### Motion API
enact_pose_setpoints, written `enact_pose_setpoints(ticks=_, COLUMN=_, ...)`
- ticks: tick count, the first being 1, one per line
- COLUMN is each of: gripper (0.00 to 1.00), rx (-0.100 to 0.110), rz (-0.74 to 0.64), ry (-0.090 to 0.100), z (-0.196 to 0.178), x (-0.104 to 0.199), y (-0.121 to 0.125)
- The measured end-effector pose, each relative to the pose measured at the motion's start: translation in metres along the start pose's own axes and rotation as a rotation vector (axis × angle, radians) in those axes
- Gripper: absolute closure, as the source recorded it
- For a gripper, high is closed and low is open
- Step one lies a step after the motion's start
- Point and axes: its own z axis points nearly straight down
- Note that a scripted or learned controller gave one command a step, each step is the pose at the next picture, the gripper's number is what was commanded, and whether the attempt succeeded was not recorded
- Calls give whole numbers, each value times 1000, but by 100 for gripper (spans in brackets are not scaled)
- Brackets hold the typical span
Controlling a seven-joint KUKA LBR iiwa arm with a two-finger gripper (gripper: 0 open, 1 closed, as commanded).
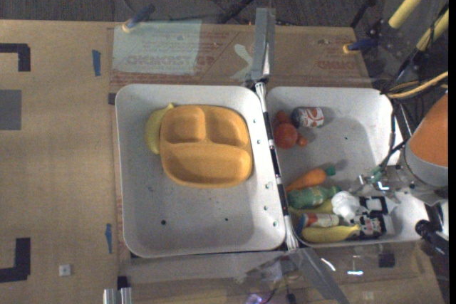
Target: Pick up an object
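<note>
My gripper (376, 181) sits low over the right bin (356, 117), near its right wall; finger state cannot be made out. Just beside it, toward the front corner: a black-and-white carton (372, 221) and a crumpled white item (345, 204). Further left: green bottle (312, 196), carrot (311, 179), banana (329, 233). Red tomato (286, 135) and small can (308, 117) lie well apart, at the far corner. Left bin (142, 203): orange divided tray (205, 145).
</note>
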Motion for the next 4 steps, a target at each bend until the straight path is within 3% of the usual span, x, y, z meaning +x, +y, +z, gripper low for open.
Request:
enact_pose_setpoints(ticks=1, gripper=100, rx=0, rz=2, ry=-2, z=-8, x=-2, y=1)
enact_pose_setpoints(ticks=2, gripper=100, rx=7, rz=-61, ry=-2, z=-106, x=16, y=-3)
enact_pose_setpoints(ticks=3, gripper=100, rx=4, rz=-61, ry=-4, z=-115, x=16, y=-2)
enact_pose_setpoints(ticks=4, gripper=100, rx=6, rz=25, ry=-4, z=-133, x=-28, y=33)
